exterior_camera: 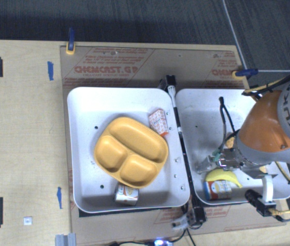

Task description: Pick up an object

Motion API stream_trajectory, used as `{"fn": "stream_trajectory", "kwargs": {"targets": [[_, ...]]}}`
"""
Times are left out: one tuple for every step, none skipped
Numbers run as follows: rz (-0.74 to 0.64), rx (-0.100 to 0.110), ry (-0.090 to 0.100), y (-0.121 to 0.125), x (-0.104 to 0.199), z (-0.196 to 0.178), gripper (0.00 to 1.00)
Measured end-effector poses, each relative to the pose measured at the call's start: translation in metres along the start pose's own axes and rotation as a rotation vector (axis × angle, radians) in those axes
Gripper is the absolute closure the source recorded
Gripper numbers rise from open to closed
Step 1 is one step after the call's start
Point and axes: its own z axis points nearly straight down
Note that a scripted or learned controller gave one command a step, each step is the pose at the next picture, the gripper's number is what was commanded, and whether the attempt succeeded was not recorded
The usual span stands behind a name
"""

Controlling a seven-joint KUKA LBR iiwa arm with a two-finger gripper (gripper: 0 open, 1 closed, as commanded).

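Hand [221, 160] low in right bin [201, 111], just above banana [226, 177]; opening not discernible, largely masked by orange wrist band. Banana at front of right bin, touching can [217, 189] just in front of it. Left of right bin: yellow tray [130, 151] in left bin [83, 137], packet [158, 121] at tray's rear edge, cup [126, 194] partly hidden under its front edge.

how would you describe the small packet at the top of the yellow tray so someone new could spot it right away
Start at the left bin, where a yellow divided tray lies. The packet sits at that tray's upper right edge, near the bin's right wall. It is white with red print, unlike the carton below the tray.
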Motion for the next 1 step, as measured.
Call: {"fn": "stream_trajectory", "kwargs": {"targets": [[0.001,-0.009,-0.003,0.0025,-0.0008,-0.0110,1.00]]}}
